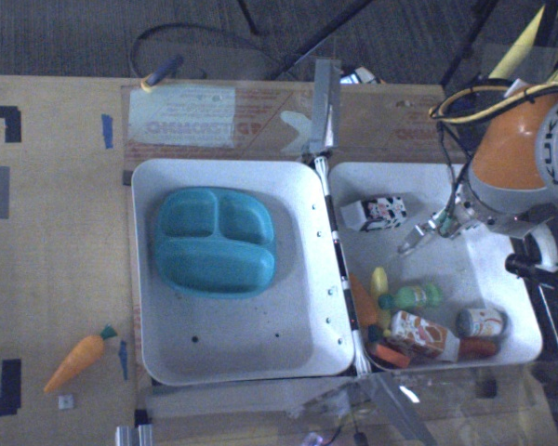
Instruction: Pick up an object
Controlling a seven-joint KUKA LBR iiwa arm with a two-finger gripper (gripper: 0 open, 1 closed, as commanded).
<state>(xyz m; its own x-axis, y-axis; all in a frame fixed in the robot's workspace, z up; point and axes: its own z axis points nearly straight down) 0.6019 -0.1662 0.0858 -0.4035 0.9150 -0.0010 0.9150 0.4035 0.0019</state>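
My gripper (426, 233) hangs over the upper middle of the right bin (530, 337), below the arm's orange band. It sits just right of a small black-and-white milk carton (376, 214) and apart from it. Nothing shows in its grasp. Along the bin's lower part lie a yellow piece (379, 280), a green bottle (415, 296), a red-and-white sauce bottle (426, 335), a small can (481, 322) and an orange carrot-like piece (362, 301) against the left wall.
The left bin (167, 342) holds a blue divided plate (215, 241). A toy carrot (75, 360) lies on the bench outside the bins at the lower left. Cables and the arm's body crowd the right edge.
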